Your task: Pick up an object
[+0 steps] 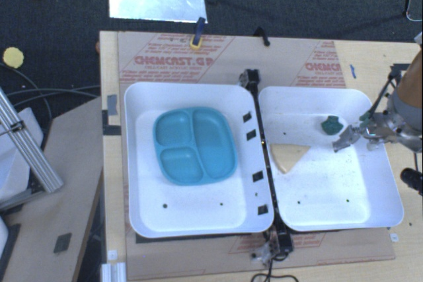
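At right of the frame, the gripper (344, 140) hangs with its grip unreadable; the small teal object (330, 123) lies just up-left of it.

One camera hangs above my bench (165, 53), tilted toward twelve o'clock, far enough to take in both bins (142, 162); I enter from three o'clock.
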{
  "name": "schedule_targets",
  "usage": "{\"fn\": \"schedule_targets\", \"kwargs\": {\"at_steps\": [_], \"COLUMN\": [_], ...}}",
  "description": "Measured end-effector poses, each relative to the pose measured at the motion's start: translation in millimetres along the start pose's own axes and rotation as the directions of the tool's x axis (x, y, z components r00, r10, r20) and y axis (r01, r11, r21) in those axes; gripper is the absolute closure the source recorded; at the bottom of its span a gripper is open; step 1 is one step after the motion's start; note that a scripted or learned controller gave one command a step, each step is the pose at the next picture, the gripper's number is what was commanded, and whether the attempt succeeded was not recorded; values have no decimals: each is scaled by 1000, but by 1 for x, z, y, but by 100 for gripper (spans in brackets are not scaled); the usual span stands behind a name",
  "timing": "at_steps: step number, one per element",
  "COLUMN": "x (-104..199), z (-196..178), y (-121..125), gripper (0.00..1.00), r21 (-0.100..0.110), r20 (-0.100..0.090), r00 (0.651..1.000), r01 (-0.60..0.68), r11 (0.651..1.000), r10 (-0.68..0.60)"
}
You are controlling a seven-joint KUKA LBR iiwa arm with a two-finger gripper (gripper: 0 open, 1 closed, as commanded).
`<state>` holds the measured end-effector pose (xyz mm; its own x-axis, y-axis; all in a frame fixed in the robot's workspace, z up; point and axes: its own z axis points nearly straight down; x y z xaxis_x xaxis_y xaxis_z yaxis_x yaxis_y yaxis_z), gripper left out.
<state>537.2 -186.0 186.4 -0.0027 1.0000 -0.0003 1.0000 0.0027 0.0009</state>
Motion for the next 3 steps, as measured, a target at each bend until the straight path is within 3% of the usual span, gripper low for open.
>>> {"fn": "schedule_targets", "kwargs": {"at_steps": [1, 2, 3], "x": [-21, 37, 99], "z": [107, 101, 101], "y": [6, 76, 88], "gripper": [0, 0, 0], "r21": [1, -7, -3], "r20": [1, 0, -2], "r00": [1000, 1000, 1000], "r01": [-2, 8, 7], "r11": [1000, 1000, 1000], "r10": [2, -8, -7]}}
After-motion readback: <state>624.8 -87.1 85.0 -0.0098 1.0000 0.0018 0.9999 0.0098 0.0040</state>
